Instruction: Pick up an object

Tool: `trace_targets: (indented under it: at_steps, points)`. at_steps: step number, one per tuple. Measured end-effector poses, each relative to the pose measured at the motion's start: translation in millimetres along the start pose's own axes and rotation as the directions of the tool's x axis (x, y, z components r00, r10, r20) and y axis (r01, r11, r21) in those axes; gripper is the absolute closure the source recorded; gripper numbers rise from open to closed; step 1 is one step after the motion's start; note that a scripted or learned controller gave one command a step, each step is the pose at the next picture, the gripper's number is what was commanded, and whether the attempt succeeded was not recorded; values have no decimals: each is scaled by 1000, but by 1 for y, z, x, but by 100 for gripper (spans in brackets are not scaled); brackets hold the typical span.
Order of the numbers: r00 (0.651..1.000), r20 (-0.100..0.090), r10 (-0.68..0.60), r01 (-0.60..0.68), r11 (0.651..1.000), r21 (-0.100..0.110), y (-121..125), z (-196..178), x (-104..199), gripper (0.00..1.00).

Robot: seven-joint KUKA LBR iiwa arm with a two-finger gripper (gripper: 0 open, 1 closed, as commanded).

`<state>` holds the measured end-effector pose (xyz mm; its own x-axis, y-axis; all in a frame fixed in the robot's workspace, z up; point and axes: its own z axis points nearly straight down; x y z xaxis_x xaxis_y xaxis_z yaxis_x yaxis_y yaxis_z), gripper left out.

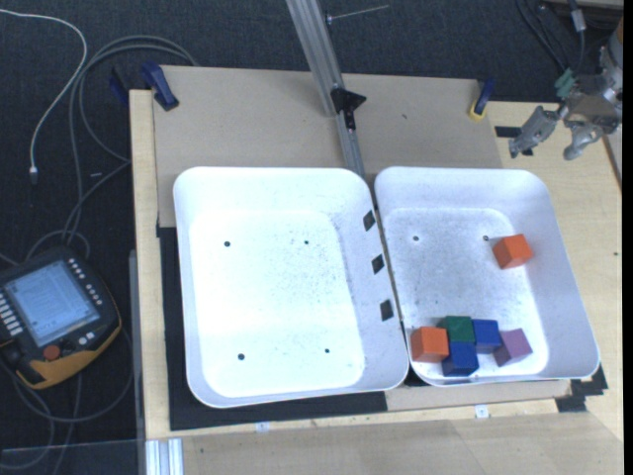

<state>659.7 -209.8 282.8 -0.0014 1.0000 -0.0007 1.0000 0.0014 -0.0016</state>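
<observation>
In the right bin, an orange block lies alone near the right wall. Along that bin's front edge sits a cluster: another orange block, a green block, two blue blocks and a purple block. My gripper hangs above the bench beyond the right bin's far right corner. It is open, its two fingers spread with nothing between them, and it is well clear of all the blocks.
The left bin adjoins the right one along a seam with black clips. A slanted aluminium post rises from the bench's back edge. A blue clamp and a yellow clamp grip the board. A teach pendant lies at the left.
</observation>
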Motion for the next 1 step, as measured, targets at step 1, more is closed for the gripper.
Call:
trace_targets:
  at_steps: [1]
  points:
    - [1000,-3,1,-1,1000,8,-6,141,-8,0]
